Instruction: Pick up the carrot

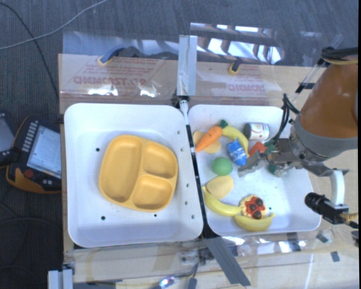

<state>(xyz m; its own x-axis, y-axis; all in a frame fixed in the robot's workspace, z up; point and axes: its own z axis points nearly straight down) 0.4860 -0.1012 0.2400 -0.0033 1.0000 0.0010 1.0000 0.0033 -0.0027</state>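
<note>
I'm seeing gripper point(253, 161) hovering in right bin point(301, 221), fingers apart, nothing btwn them; carrot point(209, 137) lying at its 10 o'clock, apart.

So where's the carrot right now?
The carrot lies in the right-hand bin near its upper left corner, close to the divider between the bins, with a yellow banana just to its right and a green ball below.

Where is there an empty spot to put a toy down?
Bare white floor rings the yellow tray in the left bin. In the right bin, only the strip near the arm is free; carrot, green ball and bananas crowd the rest.
</note>
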